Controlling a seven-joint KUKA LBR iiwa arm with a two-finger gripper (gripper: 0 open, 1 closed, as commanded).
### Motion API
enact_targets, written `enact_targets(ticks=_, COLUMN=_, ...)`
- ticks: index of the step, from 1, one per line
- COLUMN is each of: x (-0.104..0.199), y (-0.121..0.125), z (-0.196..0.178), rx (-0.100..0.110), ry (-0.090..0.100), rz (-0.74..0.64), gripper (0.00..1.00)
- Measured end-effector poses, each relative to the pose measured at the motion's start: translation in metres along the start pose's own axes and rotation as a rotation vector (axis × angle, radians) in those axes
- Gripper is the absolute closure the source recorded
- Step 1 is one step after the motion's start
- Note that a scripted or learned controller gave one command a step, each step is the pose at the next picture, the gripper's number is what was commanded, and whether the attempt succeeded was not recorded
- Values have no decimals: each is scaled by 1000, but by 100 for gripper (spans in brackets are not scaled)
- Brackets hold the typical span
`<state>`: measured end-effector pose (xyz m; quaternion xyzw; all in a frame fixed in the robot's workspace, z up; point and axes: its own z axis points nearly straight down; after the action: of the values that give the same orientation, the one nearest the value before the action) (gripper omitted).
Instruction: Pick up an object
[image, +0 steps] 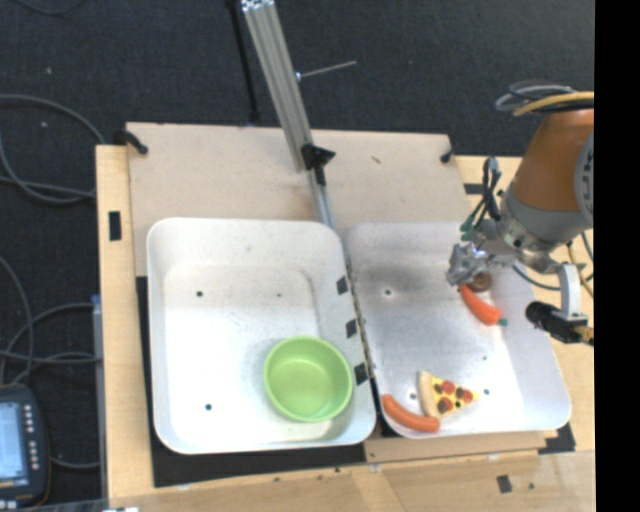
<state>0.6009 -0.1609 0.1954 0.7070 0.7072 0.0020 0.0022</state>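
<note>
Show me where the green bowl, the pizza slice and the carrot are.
green bowl (308, 377): camera view, inner bottom.
pizza slice (443, 394): camera view, topping middle.
carrot (481, 306): camera view, mid body.

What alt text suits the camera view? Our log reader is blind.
A grey and orange robot arm's gripper hangs over the right bin, just above a carrot. Nearer the front lie a pizza slice and a sausage; the left bin holds a green bowl.

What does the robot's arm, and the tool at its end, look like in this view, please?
The arm reaches in from the right: a rounded orange band above a grey wrist section, with dark cables looping alongside. The tool is small, metallic grey and angular, with a black fitting off to its side.
</note>
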Motion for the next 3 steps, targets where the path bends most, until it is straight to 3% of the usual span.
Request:
enact_targets(ticks=1, x=1, y=3, z=-65, rx=-3, ry=-2, rz=-4, gripper=100)
enact_targets(ticks=2, x=1, y=4, z=-75, rx=3, ry=1, rz=-4, gripper=100)
enact_targets(ticks=3, x=56, y=-7, z=-82, rx=4, ry=2, rz=-8, gripper=100)
